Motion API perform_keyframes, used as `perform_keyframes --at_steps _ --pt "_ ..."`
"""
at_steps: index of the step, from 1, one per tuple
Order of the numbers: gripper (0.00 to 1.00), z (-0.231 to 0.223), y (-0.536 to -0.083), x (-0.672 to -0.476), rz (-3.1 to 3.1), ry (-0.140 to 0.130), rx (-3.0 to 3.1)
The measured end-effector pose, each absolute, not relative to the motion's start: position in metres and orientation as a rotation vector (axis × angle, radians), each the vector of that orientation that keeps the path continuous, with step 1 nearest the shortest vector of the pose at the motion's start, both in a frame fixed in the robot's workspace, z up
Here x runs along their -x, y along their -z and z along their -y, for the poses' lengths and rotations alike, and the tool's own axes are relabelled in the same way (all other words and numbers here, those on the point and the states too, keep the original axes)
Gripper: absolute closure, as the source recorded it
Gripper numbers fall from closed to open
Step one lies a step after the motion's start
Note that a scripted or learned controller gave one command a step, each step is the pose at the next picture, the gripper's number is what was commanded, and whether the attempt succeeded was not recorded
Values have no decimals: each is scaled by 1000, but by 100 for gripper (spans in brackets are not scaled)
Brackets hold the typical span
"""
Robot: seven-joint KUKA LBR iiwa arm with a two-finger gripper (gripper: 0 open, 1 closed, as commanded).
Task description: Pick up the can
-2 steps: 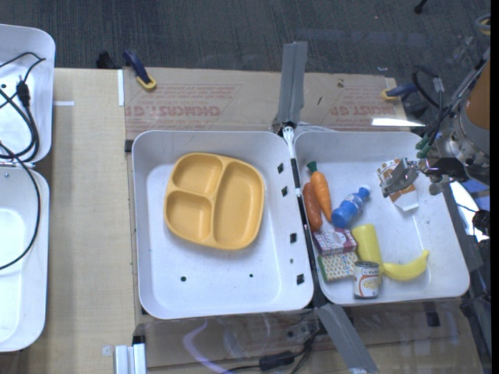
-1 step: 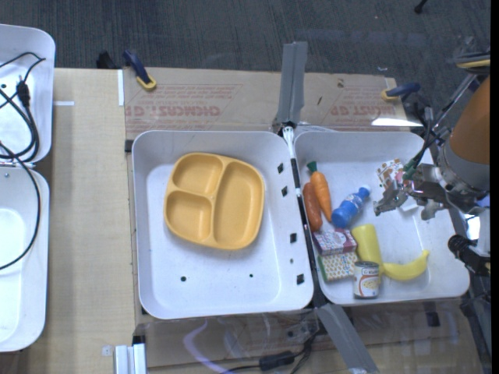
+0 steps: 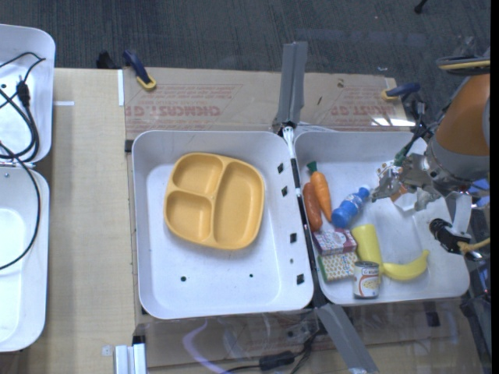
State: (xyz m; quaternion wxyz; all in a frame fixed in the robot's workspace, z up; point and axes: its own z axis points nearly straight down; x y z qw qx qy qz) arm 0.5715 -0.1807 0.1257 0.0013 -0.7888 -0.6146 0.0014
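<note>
Presently my pincer [image 3: 398,184] hangs over the right bin's [image 3: 452,287] upper part, fingers spread, gripping nothing. Blue bottle [image 3: 350,206] just left. Can [image 3: 366,279] upright near the front rim, beside banana [image 3: 405,267], well apart from me.

Two white bins: the left bin [image 3: 148,232] has one yellow plate [image 3: 214,201]. The right bin [image 3: 351,150] has one can [image 3: 366,280], one banana [image 3: 405,268], one bottle [image 3: 350,206], two carrots [image 3: 316,199].

- Small metal can with a red-and-white label [image 3: 366,280], standing upright
- Sits at about five o'clock in the right-hand white bin [image 3: 448,287], near its front wall
</note>
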Motion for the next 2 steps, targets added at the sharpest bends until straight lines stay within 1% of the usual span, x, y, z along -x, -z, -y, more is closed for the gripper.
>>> perform_keyframes --at_steps 1,2 --pt "0 193 -101 -632 1920 -6 2484" --pt "0 203 -98 -663 1616 10 2679"
